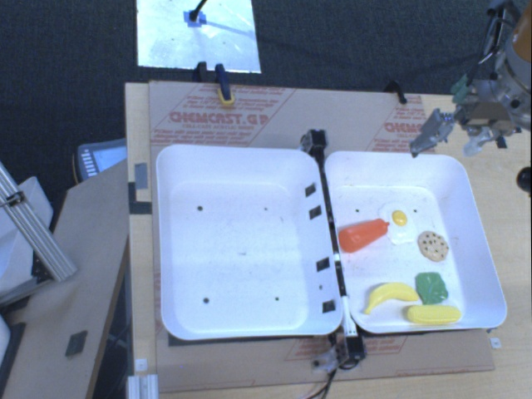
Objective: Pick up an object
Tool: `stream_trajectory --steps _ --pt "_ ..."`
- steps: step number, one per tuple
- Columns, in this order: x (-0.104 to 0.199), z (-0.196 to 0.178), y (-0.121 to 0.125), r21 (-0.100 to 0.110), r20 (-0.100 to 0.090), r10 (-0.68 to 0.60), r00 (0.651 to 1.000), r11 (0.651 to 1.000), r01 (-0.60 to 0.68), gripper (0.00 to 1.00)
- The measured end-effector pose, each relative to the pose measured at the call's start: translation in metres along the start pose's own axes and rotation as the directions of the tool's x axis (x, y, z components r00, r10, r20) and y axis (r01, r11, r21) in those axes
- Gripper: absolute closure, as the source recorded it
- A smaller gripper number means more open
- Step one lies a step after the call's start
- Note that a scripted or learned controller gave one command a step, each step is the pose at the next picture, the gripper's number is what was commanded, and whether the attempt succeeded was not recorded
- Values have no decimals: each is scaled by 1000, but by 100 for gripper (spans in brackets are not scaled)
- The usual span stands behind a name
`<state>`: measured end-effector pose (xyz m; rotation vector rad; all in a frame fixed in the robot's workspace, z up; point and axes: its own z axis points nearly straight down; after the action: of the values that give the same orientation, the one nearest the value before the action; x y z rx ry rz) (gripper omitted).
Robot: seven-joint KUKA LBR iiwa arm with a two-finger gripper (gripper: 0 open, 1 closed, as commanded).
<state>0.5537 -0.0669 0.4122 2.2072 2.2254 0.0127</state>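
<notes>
The right bin (465,191) holds several toy foods. An orange carrot (363,235) lies near its left wall, with a fried egg (399,220) just to the right of it and a round cookie (432,245) beyond that. At the front lie a yellow banana (391,294), a green leafy piece (431,287) and a yellow corn cob (433,313). My gripper (454,140) hangs above the bin's far right rim, well behind the foods. Its fingers (426,135) are spread apart, open, with nothing between them.
The left bin (179,173) sits beside the right one, joined by a black clipped divider (326,223). A cardboard sheet (274,110) lies under both bins. A shiny square plate (198,23) lies on the dark floor behind.
</notes>
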Motion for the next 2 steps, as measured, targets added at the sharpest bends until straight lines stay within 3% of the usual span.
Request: stream_trajectory --steps 1,2 --pt "51 -133 -63 -9 -2 -3 1000 1000 3 0" --pt "189 -117 -48 8 -2 -7 1000 1000 7 0"
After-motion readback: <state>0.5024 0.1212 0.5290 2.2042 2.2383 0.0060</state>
